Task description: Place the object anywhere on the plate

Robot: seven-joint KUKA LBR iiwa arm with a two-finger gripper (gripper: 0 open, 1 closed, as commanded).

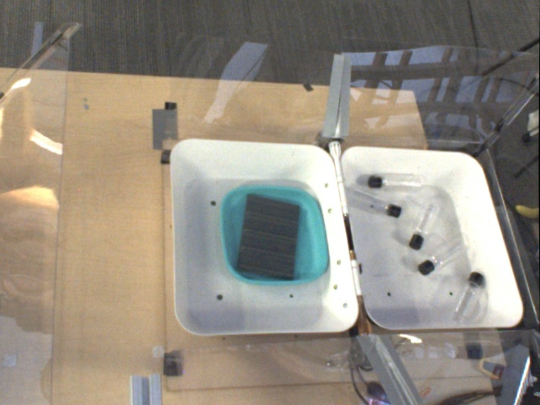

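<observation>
The dark ridged block (269,238) already lies flat on the teal plate (315,247) in the left bin (194,294); the placing looks done, with clear vials (419,226) in the right bin (498,294).

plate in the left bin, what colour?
Teal, seen in the camera view: the plate sits in the left bin with a dark grey ridged block on it.

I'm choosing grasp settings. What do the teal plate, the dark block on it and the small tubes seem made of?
Teal plate: likely smooth plastic, uniform colour, soft sheen. Dark block: matte, ribbed, maybe foam or rubber. Tubes: clear plastic or glass, see-through, with black caps.
</observation>
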